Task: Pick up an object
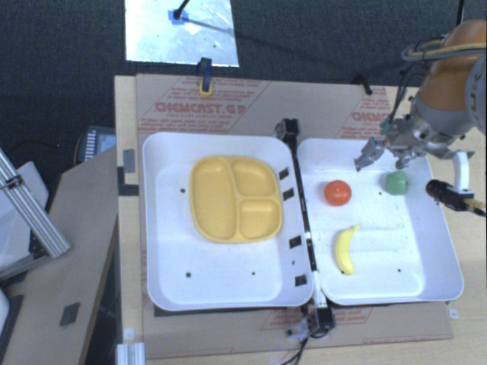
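Over the far part of the right bin [434, 280], the gripper [386, 152] hangs at the end of the grey and orange arm [449, 82], with its two fingers spread apart and nothing between them. One finger [368, 157] points toward the bin's middle, while the other sits closer to the green object [396, 182], which lies just beside and slightly below the gripper in the view. Whether the fingers touch the bin floor cannot be told from this slant.

Three candidates rest loose on the white floor of that bin: the green object near the gripper, a red-orange round fruit [338, 193] a little toward the divider, and a banana [345, 250] nearer the front edge. All three lie apart from one another. The left bin [167, 280] bears a yellow divided plate [233, 198], well apart from the gripper.

By this reading, the task is at the approach stage: no object is lifted or grasped yet. What probably remains is lining up over one object, most likely the green one, then lowering, closing and lifting.
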Robot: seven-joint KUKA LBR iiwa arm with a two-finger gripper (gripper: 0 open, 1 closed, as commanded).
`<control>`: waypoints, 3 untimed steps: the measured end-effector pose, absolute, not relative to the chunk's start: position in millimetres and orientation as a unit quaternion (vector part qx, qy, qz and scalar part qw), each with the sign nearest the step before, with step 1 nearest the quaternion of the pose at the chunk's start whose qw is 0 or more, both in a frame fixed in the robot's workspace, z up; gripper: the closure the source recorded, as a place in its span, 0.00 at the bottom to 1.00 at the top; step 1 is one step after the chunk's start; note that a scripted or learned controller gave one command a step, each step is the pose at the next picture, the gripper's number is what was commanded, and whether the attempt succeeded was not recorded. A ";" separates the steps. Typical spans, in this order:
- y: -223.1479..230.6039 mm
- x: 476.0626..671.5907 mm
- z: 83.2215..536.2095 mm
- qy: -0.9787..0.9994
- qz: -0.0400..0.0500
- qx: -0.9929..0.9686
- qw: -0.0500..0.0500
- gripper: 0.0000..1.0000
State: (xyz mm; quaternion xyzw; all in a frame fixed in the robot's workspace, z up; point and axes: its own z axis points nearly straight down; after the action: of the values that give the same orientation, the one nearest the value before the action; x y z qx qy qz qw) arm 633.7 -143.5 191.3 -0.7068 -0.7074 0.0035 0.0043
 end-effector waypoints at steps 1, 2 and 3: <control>-143.3 636.7 198.9 -0.708 0.000 -0.706 -0.001 0.00; -138.8 644.5 141.1 -0.710 0.001 -0.705 0.001 0.00; -138.1 644.4 89.1 -0.709 0.000 -0.705 0.000 0.00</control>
State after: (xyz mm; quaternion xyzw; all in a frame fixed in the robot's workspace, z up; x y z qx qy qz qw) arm 644.4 -138.1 89.1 -0.7047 -0.7095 0.0005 0.0004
